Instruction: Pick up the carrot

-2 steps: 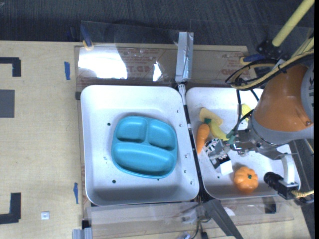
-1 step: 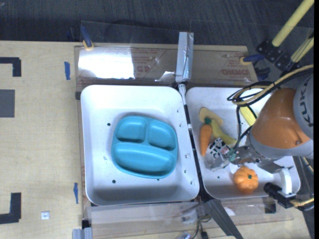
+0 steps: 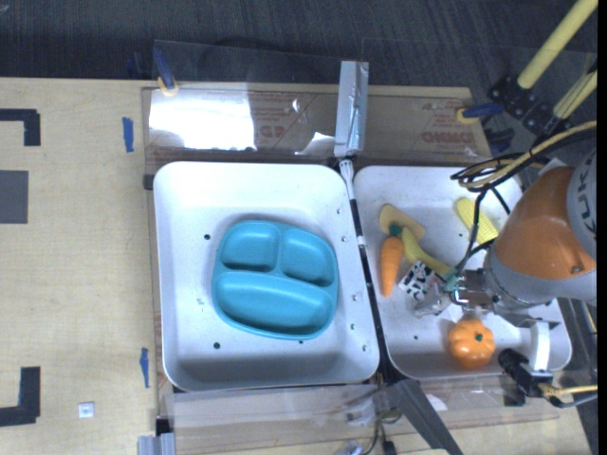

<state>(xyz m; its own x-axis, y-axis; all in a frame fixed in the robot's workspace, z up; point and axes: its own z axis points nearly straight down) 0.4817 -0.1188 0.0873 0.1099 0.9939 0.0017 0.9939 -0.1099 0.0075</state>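
The orange carrot [image 3: 390, 263] lies in the right bin [image 3: 432, 186], close to its left wall, with its tip pointing to the front. My gripper [image 3: 429, 290] hangs low over the bin just right of the carrot, near a small black-and-white item [image 3: 414, 277]. A gap of bin floor separates it from the carrot. The grey arm with its orange band [image 3: 539, 235] comes in from the right.
A yellow banana [image 3: 410, 239] rests beside the carrot's top. An orange fruit [image 3: 471, 342] sits at the front of the right bin, and a yellow item [image 3: 474, 216] lies at its back. A blue divided plate [image 3: 276, 278] sits in the left bin [image 3: 180, 207].
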